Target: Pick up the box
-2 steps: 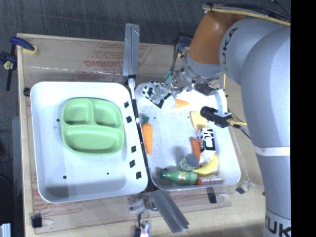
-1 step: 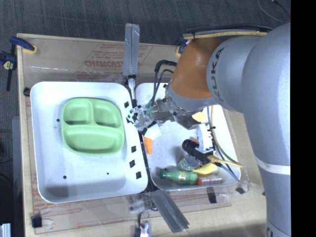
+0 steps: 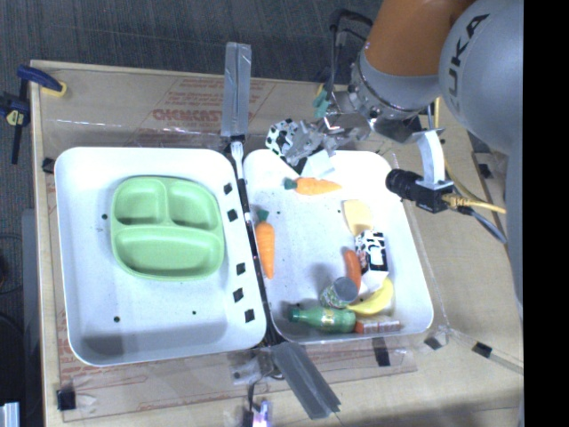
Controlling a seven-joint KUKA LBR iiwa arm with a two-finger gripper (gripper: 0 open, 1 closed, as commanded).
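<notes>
2 bins (image 3: 71,265); gripper (image 3: 307,145) over right bin's far rim; jaw state unclear; box (image 3: 372,251) below.

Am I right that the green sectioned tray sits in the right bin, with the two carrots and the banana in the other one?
Not quite. The camera view shows the green sectioned tray in the left bin. The two carrots and the banana lie in the right bin.

I can't make out the gripper (image 3: 307,145) fingers against the clutter. The arm (image 3: 462,34) runs off the top edge. The can (image 3: 340,292) is partly buried under the banana (image 3: 378,299).
</notes>
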